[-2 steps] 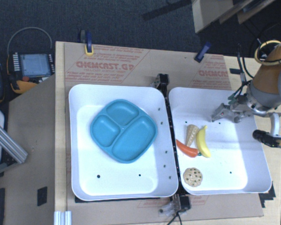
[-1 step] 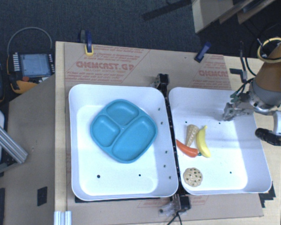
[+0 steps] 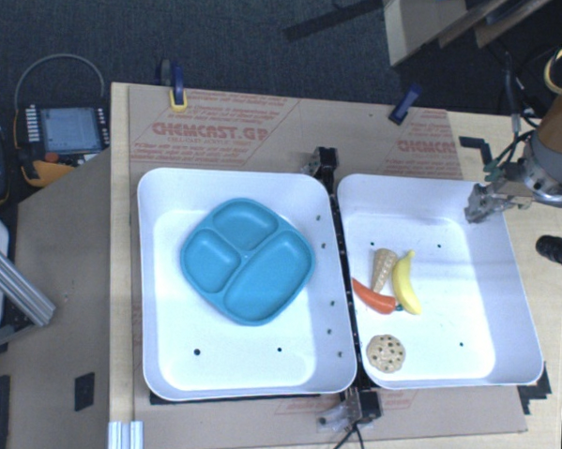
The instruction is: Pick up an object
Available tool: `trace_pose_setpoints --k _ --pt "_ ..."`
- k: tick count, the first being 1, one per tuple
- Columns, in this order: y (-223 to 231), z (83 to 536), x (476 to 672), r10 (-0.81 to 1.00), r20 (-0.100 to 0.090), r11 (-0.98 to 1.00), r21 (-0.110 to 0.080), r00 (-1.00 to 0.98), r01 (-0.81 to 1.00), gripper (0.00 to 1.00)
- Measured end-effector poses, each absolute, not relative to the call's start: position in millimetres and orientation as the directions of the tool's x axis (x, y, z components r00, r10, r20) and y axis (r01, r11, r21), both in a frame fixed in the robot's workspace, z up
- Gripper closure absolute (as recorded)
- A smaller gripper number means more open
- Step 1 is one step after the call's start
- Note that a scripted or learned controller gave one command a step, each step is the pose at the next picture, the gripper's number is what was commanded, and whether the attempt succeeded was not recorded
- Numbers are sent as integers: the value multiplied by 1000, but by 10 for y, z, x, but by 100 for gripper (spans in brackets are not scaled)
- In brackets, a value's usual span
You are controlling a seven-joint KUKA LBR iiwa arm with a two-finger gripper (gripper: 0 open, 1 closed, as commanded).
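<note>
The right bin (image 3: 502,306) holds several small toy foods near its left side: a yellow banana (image 3: 407,283), a tan cone (image 3: 383,266), a red pepper (image 3: 374,297) and a round cookie (image 3: 385,352). The cone, banana and pepper lie touching one another; the cookie sits apart, nearer the front. My gripper (image 3: 478,205) hangs over the back right corner of that bin, well away from the food and with nothing seen in it.
A blue divided plate (image 3: 248,260) lies in the left bin (image 3: 162,335). The bins rest on a cardboard sheet (image 3: 267,134) held by clamps at the back. A pendant with a screen (image 3: 68,128) sits off the bench at the left.
</note>
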State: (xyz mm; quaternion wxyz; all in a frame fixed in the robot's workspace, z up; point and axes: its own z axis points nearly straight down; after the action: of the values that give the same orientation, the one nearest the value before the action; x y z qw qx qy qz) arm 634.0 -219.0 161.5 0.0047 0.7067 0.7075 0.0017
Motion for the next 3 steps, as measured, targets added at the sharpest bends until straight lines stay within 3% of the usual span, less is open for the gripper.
trace_pose_setpoints --k 1,2,3 --pt "-2160 2253 6396 1000 -4 2 9 -2 1000 100" --pt "-2163 2523 6406 1000 -3 1 6 -1 1000 100" --pt "-1523 2485 6335 1000 3 7 -2 -7 1000 100"
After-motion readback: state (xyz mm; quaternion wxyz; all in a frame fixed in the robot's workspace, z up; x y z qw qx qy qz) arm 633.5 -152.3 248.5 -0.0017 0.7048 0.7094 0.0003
